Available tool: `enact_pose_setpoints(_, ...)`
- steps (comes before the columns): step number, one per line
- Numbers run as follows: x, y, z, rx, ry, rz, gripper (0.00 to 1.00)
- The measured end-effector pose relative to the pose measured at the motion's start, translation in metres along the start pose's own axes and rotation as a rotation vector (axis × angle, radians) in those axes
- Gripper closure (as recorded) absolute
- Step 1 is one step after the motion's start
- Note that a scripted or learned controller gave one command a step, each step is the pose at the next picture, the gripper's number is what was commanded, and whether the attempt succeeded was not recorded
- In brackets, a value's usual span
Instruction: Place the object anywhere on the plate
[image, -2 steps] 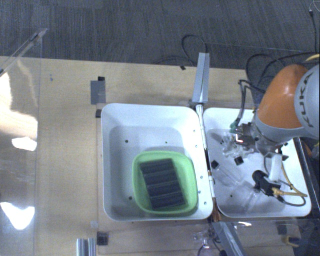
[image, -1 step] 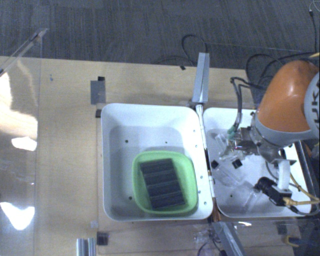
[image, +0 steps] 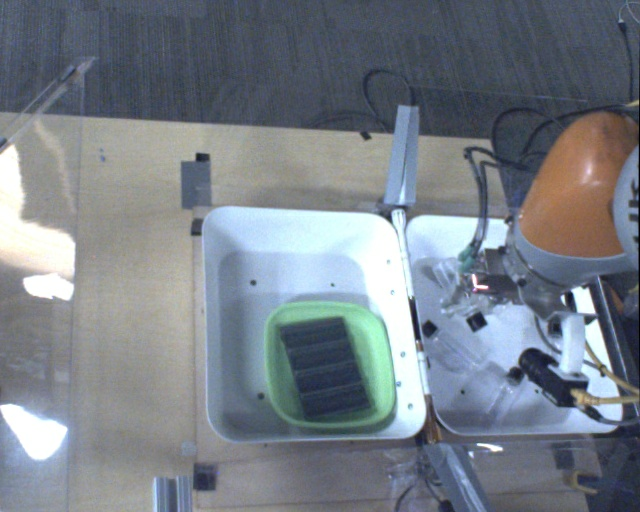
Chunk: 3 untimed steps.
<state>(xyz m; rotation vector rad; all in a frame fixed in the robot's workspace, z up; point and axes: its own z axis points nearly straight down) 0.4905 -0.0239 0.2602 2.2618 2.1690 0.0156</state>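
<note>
Left bin (image: 230, 300): green plate (image: 375, 345) in its near half, dark ribbed object (image: 322, 368) on it, long axis near-to-far, tilted slightly left | right bin (image: 440, 410): gripper (image: 470, 290) low over its far-left part, can't tell the tool's state | arm (image: 580, 190) enters from the right, orange band up top.

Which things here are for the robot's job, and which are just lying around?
For the job:
- green plate in the left bin
- dark ridged object already lying on that plate
- gripper over the right bin

Just lying around:
- small black piece in the right bin
- cables behind the bins
- grey post between the bins
</note>
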Motion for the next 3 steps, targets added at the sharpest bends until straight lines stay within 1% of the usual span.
enact_pose_setpoints(1,0.000,-0.003,0.044,0.009,0.000,-0.137,1.00)
enact_pose_setpoints(2,0.103,-0.008,0.076,0.009,0.002,-0.367,1.00)
enact_pose_setpoints(3,0.102,-0.008,0.076,0.009,0.002,-0.367,0.00)
